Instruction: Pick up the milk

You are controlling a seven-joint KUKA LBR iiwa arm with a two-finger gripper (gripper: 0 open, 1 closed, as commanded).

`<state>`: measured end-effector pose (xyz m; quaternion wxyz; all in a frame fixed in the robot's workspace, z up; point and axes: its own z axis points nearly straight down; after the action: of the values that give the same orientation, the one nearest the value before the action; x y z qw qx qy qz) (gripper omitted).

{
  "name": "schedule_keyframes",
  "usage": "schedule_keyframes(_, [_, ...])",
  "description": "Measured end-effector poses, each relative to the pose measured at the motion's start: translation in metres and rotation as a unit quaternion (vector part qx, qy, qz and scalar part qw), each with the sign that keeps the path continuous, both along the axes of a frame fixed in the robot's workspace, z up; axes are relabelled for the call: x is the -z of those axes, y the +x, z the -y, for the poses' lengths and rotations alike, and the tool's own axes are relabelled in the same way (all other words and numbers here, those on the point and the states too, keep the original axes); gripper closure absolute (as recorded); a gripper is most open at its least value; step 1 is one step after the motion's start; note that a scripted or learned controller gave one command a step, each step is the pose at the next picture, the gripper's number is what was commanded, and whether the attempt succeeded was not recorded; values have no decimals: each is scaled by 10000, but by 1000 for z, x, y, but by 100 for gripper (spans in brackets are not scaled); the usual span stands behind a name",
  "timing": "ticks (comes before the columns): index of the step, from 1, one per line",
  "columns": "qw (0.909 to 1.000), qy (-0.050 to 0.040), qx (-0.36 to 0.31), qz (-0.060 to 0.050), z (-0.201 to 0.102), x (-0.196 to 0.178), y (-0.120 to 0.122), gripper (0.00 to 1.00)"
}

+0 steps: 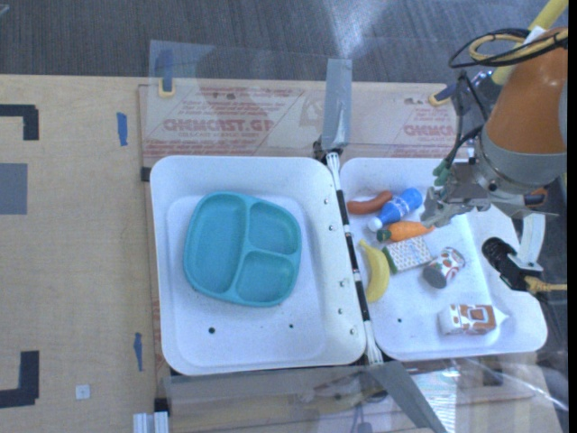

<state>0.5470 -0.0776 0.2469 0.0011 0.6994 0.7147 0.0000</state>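
The small white milk carton with brown printing (471, 318) lay on its side near the front right corner of the right-hand shallow white bin (527, 332), apart from the other items. The arm's claw (444, 204) hovered over the far side of that bin, above the blue plastic bottle (400, 207) and the orange toy carrot (407, 231), well away from the carton. Whether the claw was wide or narrow could not be told from the slanted overhead view, and nothing showed between its tips.

Between the claw and the carton sat a small grey-and-red can (444, 267), with a checked flat packet (408, 254), a yellow banana (376, 270) and a red sausage (370, 203) further left. The left-hand white bin (171, 188) held a teal divided plate (242, 249).

Judging by this, the task stood at the approach step, with no grasp yet made. The next move likely called for travel toward the front of the bin, past the can, then a descent centred on the carton with the claw lined up across its narrower side. The nearby bin wall could crowd that descent.
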Motion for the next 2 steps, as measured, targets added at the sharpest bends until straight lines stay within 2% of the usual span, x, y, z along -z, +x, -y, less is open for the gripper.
schedule_keyframes(1, [10000, 1, 0, -3, 0, 0, 0, 0])
schedule_keyframes(2, [9998, 4, -213, -9, 53, 31, -59, 0])
